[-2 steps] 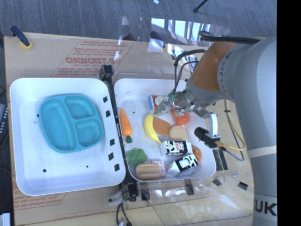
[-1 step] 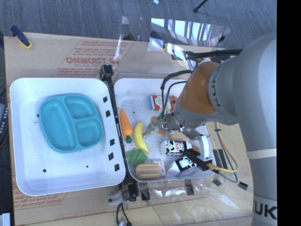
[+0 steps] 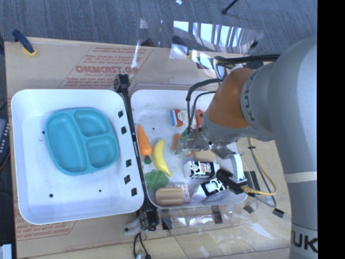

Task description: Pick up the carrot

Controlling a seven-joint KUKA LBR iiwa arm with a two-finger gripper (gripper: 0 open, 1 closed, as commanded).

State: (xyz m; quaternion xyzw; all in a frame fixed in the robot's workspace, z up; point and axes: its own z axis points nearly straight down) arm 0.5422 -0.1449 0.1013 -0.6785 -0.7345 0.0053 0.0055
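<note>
We find the carrot (image 3: 143, 140) lying lengthwise against the left wall of the right bin (image 3: 161, 99), just beside the banana (image 3: 161, 156); the end effector (image 3: 190, 143) hovers near, to the carrot's right, and we cannot tell how it is set; we judge we should move left, align along the carrot's width, and descend clear of the banana.

Orange carrot (image 3: 144, 140) with a green stub at its lower end. Lying flat in the right bin (image 3: 161, 99), lengthwise against its left wall. Just beside the banana (image 3: 161, 157), untouched.
</note>
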